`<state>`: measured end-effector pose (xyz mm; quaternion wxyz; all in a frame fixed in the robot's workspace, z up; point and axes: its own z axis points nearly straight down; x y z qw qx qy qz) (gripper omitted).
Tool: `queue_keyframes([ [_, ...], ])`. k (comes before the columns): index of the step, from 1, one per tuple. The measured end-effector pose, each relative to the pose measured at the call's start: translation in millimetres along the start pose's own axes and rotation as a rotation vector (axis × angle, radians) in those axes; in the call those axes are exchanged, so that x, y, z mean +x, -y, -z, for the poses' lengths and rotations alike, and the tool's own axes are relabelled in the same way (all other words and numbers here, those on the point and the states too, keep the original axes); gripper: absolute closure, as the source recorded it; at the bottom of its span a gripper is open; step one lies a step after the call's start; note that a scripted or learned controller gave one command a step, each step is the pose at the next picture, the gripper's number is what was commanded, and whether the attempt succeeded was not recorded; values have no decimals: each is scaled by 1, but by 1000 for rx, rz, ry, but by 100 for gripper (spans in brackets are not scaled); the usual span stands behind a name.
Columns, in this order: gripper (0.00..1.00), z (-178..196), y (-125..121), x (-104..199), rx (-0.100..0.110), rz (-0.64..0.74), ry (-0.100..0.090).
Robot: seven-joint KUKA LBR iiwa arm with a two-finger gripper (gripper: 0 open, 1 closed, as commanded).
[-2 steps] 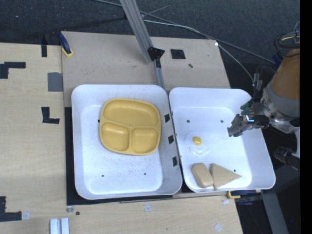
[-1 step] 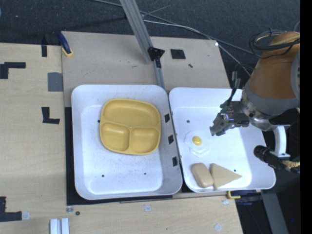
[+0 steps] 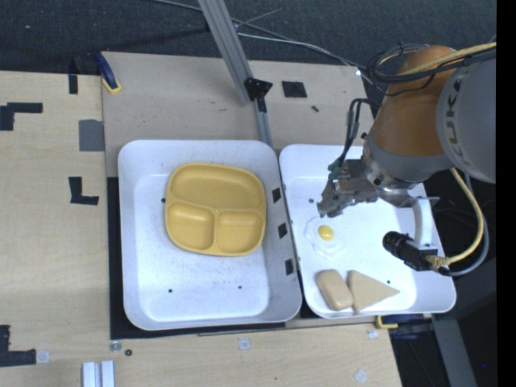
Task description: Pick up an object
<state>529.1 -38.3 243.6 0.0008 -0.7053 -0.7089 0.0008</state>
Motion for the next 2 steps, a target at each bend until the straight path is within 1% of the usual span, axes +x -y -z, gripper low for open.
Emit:
queue_keyframes([
  [1, 100, -1, -14, 55, -1, 2, -1],
  [2, 100, 1, -36, 108, -2, 2, -1],
])
